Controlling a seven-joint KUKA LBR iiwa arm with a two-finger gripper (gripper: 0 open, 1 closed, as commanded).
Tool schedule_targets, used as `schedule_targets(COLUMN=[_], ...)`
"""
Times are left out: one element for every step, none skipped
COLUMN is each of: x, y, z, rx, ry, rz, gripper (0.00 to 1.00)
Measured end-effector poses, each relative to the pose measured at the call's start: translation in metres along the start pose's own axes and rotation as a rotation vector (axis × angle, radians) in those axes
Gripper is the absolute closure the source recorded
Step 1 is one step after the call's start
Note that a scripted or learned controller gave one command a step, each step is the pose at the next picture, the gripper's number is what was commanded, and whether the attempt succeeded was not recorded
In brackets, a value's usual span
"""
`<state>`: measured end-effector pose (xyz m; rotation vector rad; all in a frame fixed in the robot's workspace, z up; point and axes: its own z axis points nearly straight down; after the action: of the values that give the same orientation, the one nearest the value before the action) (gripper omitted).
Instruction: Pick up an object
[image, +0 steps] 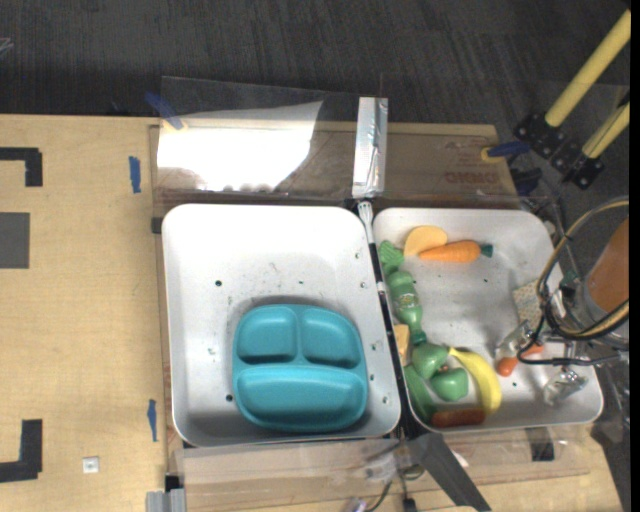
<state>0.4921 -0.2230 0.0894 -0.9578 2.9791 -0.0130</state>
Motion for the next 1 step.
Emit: schedule_targets(x=[-0.0052], y=[-0.0004], z=[-0.0125], rx=[0.007], ry=[-0.01], rz=[-0.003], gripper=[1.0])
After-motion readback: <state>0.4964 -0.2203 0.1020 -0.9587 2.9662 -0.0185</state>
